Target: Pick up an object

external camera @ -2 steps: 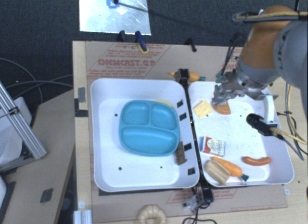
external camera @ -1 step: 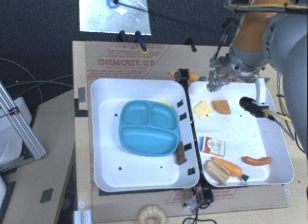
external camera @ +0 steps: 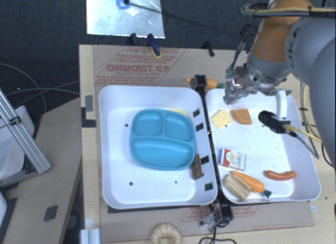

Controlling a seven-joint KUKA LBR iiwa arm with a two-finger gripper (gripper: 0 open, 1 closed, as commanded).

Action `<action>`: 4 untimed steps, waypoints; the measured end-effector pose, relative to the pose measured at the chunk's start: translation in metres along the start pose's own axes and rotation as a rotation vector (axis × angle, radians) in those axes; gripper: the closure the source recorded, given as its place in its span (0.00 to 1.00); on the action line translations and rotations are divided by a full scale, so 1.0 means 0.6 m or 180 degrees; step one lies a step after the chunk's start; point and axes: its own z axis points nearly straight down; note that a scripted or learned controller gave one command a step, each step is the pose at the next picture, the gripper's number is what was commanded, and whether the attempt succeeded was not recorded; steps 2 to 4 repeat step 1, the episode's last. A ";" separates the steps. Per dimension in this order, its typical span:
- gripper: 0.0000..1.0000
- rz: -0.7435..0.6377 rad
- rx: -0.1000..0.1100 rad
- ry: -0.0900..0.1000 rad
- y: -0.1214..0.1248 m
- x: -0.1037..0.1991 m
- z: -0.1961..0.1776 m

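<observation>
The hand (external camera: 231, 97) hangs low over the right bin's (external camera: 307, 159) far corner, just beside the cheese slice (external camera: 220, 118) and toast piece (external camera: 241, 116), seemingly poised to grab one; I cannot tell its opening, and nothing shows between it.

One fixed camera looks down on the surface (external camera: 139, 62) from above, at a slant, from its near edge. It stands far enough back to take in both white bins whole: the left bin (external camera: 113, 133) and the right bin (external camera: 302, 161) lie side by side across mid-frame. The arm (external camera: 310, 38) enters from the upper right.
</observation>
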 end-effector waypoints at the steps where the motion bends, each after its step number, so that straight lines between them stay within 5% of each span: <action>1: 1.00 0.0014 -0.0004 0.0001 -0.002 -0.015 -0.028; 4: 1.00 0.0014 -0.0004 0.0001 -0.002 -0.015 -0.028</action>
